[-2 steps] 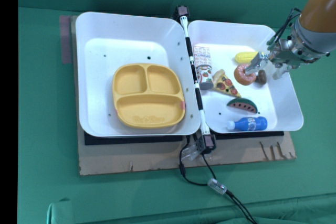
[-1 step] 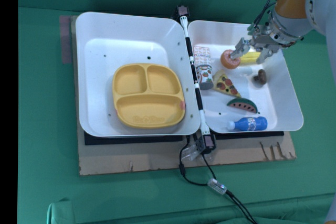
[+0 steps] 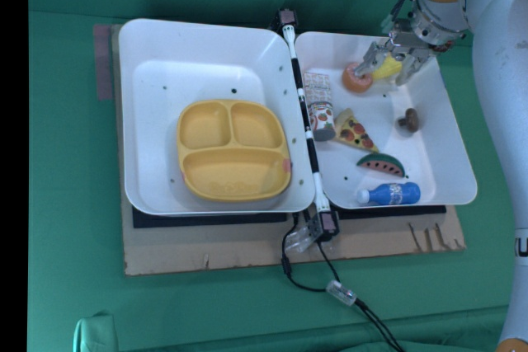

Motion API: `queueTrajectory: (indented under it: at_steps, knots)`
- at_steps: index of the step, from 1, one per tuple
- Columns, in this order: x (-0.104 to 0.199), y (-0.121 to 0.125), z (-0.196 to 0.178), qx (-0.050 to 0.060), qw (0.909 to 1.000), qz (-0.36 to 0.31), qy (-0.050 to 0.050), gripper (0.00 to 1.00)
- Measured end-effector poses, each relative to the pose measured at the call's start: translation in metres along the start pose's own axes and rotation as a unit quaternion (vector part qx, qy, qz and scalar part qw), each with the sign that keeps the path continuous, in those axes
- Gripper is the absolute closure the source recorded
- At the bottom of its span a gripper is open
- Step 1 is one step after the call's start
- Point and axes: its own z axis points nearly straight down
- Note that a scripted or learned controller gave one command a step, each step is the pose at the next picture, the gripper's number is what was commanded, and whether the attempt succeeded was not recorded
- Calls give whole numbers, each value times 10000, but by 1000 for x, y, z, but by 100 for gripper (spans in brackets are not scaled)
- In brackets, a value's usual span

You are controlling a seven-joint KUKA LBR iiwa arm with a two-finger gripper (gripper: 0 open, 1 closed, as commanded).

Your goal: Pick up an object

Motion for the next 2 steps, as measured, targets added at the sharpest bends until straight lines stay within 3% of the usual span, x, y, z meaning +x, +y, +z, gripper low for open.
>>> queueTrajectory:
  at_steps: [1,2]
  knots:
    - [-2,0,-18,6,10000,30,-35,100]
    - [60,-6,-130,-339,9994,54,-57,100]
